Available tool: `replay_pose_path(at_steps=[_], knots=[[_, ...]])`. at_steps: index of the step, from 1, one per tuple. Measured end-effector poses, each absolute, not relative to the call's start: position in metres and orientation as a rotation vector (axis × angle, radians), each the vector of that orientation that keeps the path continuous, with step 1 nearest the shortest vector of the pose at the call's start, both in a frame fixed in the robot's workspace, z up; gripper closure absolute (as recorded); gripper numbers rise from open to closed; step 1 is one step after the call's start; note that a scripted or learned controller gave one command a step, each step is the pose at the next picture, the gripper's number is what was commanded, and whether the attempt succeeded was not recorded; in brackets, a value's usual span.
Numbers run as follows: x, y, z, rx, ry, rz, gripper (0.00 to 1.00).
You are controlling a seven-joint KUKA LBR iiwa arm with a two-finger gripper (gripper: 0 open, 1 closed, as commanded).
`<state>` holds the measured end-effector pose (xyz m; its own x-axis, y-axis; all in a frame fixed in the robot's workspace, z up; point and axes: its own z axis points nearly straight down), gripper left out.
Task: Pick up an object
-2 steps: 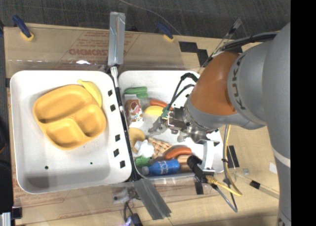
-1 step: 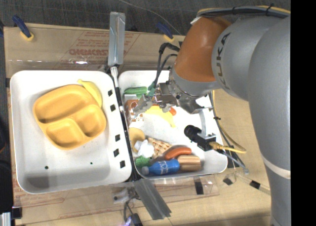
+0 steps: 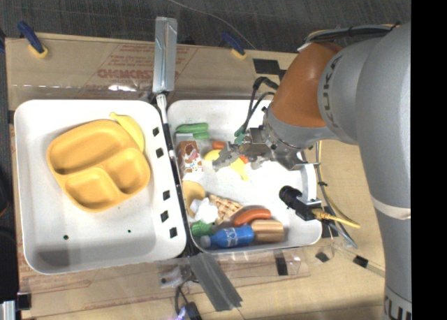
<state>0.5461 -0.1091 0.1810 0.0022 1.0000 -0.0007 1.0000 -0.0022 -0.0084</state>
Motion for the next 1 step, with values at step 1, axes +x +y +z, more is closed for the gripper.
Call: replay_pose_path(at_steps=[1], knots=[[0.5472, -0.1072, 0.1913, -2.212, -2.222, 0.009, 1.00]])
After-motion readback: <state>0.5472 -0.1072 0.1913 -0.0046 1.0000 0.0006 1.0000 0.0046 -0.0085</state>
